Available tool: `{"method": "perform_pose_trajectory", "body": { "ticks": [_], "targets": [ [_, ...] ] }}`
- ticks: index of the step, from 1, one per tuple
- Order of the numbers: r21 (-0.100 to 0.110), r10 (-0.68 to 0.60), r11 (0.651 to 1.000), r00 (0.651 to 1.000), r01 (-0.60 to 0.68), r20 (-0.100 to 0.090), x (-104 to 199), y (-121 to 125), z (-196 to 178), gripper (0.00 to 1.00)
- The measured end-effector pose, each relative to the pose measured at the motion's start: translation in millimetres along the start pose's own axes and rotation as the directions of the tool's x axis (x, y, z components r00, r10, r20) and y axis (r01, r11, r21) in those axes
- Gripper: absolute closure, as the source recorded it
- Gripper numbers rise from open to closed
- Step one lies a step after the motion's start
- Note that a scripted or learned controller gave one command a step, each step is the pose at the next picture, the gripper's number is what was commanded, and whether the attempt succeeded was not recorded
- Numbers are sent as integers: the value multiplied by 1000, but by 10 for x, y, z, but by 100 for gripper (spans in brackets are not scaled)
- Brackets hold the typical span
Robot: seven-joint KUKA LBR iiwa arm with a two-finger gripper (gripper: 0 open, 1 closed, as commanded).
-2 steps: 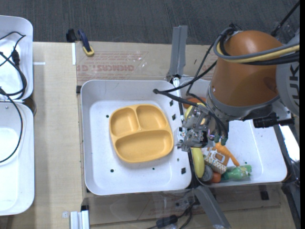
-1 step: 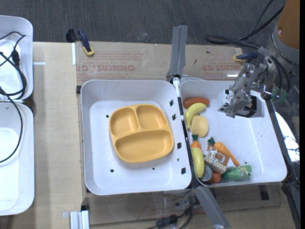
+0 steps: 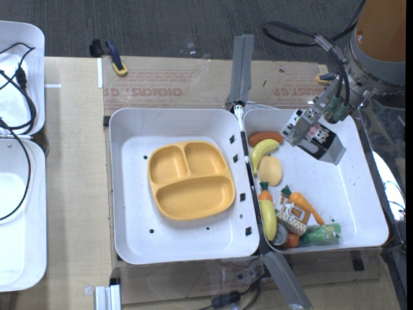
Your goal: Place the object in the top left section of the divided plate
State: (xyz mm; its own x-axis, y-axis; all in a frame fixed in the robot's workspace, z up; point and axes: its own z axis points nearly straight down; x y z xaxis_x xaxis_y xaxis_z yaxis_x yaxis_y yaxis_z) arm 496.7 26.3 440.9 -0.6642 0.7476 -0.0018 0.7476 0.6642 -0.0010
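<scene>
A yellow divided plate (image 3: 191,180) lies in the left bin (image 3: 129,173); its top left section (image 3: 166,165) holds nothing. The right bin (image 3: 352,192) holds toy food along its left side: a red sausage (image 3: 266,136), a banana (image 3: 263,153), a pale yellow fruit (image 3: 271,171), a second yellow piece (image 3: 268,219), a carrot (image 3: 304,205), a small box (image 3: 291,217) and a green item (image 3: 320,234). My gripper (image 3: 293,126) hangs over the right bin's upper part, just right of the sausage and banana. It stands open with nothing between its fingers.
A grey divider bar (image 3: 242,76) runs between the bins at the back. Another white bin with black cables (image 3: 16,102) sits at the far left. A blue-and-yellow clamp (image 3: 115,58) lies on the cardboard behind the left bin.
</scene>
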Motion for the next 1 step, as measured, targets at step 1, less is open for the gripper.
{"method": "perform_pose_trajectory", "body": {
  "ticks": [1],
  "targets": [
    [3,318,948,948,-318,-2,499,189,1787,100]
  ]
}}
